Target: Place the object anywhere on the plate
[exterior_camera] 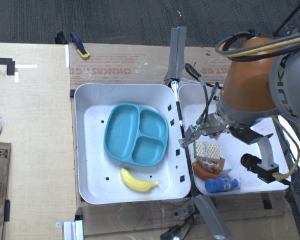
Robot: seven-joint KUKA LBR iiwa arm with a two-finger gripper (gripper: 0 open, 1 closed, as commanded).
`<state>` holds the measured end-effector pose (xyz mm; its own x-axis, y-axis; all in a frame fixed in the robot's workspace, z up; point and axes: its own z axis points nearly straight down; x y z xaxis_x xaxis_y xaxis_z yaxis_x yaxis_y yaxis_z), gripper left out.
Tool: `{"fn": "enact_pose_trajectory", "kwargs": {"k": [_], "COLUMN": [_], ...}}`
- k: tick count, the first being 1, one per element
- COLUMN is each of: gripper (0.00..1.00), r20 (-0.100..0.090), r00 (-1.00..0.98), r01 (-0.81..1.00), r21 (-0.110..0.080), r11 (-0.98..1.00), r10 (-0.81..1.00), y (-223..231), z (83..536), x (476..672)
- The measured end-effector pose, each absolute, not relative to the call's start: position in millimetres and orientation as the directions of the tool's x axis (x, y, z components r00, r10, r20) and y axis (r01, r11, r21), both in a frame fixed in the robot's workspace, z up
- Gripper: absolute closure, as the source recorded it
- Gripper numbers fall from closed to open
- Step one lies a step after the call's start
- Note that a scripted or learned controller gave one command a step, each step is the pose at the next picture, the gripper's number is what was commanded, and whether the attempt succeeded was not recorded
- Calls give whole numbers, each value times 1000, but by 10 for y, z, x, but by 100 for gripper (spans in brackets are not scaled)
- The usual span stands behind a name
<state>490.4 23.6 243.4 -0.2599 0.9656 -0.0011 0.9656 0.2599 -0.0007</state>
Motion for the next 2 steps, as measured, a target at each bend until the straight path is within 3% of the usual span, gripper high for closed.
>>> {"fn": "enact_pose_trajectory", "kwargs": {"k": [1,2], "gripper": [0,0], "r20": [-1,-2], "r00": [-260,-231], "r01": [966,973], "r21": [-1,-1], "r11": [260,231], "r10": [966,973], "y": [236,800], "z": [2434,3195], "x": [4904,4892]}}
